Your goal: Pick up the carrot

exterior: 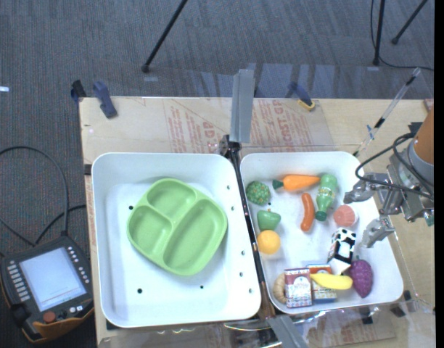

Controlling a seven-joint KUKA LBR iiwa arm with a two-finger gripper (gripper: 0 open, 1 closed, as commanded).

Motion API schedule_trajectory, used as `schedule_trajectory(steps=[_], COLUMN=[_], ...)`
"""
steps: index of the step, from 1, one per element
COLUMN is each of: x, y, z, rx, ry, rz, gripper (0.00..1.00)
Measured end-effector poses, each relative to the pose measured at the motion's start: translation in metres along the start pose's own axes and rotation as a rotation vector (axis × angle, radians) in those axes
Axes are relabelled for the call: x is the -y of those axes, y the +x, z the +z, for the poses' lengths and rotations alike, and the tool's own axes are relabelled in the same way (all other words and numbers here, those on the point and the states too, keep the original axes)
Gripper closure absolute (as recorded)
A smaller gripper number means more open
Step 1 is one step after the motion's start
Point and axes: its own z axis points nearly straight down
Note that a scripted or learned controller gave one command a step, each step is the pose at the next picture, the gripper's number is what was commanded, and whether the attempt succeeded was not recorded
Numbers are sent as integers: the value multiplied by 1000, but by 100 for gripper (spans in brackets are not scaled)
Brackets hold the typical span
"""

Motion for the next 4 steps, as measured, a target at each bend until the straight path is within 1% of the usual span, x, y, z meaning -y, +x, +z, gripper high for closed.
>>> schedule_trajectory(steps=[1, 2, 3, 4], x=[-71, -102, -79, -81], y=[-61, -87, -111, -113], z=[21, 147, 148, 137], rx=[0, 4, -2, 2], ry=[-2, 2, 1, 1], rz=[-104, -199, 234, 228], gripper=[0, 0, 0, 100])
